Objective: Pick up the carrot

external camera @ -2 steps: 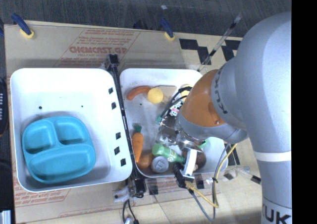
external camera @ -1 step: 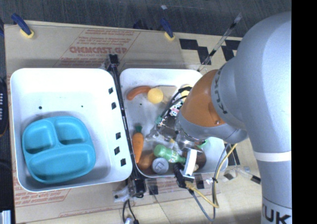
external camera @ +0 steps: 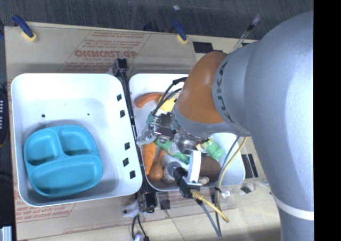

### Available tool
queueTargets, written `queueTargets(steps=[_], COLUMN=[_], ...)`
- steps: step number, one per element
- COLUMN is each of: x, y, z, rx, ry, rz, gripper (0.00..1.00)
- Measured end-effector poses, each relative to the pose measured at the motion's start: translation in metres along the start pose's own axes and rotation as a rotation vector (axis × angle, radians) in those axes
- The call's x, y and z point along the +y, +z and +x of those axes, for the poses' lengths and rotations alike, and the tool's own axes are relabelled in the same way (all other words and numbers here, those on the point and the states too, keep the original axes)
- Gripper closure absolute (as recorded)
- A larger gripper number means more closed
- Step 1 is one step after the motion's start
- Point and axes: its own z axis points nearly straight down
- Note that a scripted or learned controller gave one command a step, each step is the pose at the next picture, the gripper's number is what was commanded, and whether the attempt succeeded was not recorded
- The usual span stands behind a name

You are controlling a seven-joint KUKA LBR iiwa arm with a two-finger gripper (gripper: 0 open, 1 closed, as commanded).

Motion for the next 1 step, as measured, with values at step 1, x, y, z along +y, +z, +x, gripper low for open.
queueTargets(steps=[1], x=[-0.0018], y=[0.0016], z=[0.0043], rx=[-0.004], ry=[0.04], rz=[0.0], gripper=[0.0])
